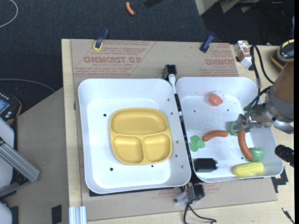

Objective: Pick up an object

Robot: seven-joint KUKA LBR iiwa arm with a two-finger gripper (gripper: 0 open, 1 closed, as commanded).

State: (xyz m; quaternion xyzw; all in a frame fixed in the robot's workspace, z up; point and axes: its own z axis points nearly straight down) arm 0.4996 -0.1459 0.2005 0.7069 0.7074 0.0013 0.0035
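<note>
Grey gripper hovers low in the right bin; whether its jaws are parted cannot be told; a red sausage lies just below them, an orange one beside; centring over one sausage before closing looks wise.

Two bins sit side by side on the tabletop. The left bin holds a divided tray at its centre. In the right bin, a sausage lies at centre, a small round piece at twelve o'clock, corn at five, my gripper at three.
</note>
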